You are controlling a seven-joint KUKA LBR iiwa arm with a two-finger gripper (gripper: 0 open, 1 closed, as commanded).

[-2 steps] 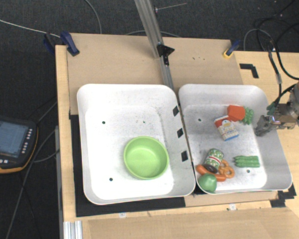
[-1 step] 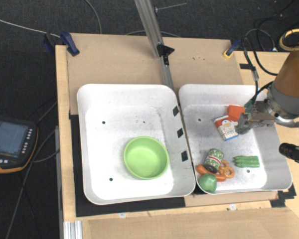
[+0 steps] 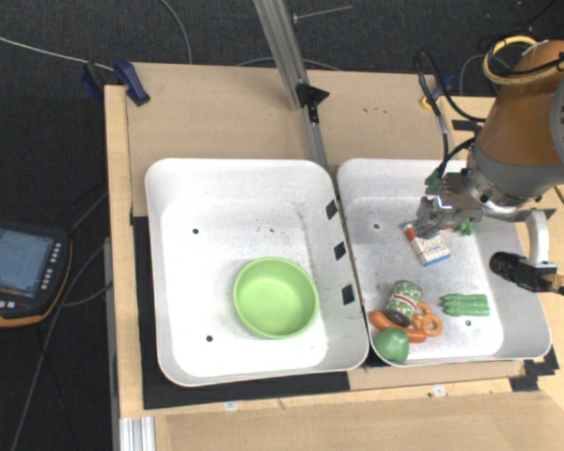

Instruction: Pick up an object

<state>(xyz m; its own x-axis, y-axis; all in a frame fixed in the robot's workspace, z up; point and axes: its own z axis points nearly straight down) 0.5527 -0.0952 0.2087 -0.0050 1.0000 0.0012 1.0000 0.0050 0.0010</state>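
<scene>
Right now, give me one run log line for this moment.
arm: over right bin | gripper: just above small box | lift: not yet | left bin: green bowl

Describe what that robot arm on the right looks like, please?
The arm is a thick, rounded machine with an orange-tan upper section above a grey wrist segment. A yellow ring caps its top, and black cables run beside it. At the end sits a small metallic tool, silver and dark grey with a touch of green next to it.
</scene>
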